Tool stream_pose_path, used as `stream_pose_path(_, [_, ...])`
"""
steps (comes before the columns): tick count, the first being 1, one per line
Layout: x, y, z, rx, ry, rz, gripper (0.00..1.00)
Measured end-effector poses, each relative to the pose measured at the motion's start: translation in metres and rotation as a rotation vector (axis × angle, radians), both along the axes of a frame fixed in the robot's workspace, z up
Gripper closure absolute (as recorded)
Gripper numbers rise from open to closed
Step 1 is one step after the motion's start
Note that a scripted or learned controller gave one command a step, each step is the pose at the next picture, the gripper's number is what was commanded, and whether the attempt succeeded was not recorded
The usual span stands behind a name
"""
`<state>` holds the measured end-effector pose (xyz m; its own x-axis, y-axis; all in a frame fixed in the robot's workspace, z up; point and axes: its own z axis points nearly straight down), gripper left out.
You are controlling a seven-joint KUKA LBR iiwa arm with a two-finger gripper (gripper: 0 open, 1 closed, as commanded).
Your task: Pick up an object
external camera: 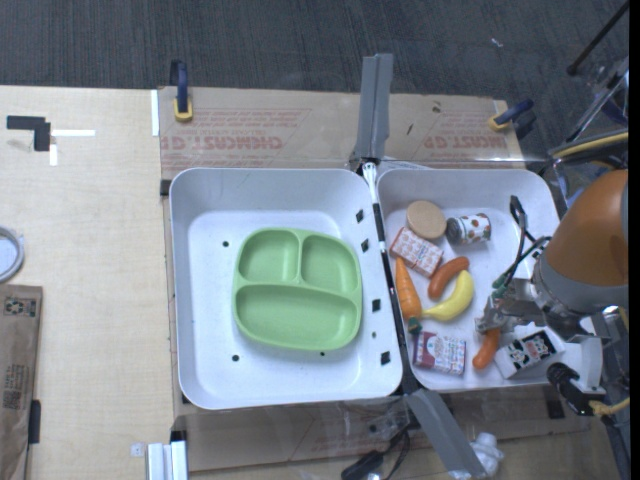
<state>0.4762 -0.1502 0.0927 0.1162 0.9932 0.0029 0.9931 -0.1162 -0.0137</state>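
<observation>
Gripper (pixel 497 315) low in right bin (pixel 540 183), just above small carrot (pixel 487 349), beside banana (pixel 452 299); finger state can't tell.

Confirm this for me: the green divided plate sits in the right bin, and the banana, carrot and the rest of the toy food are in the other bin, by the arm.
Not quite. The camera view shows the green divided plate in the left bin, not the right one. The rest holds: the banana, the carrot and the other toy food lie in the right bin, where the arm reaches in.
</observation>
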Motion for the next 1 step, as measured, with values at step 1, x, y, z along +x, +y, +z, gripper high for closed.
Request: stream_pose_path(1, [0.0021,0.0981,0.1137,-0.008,-0.005,-0.166,1.00])
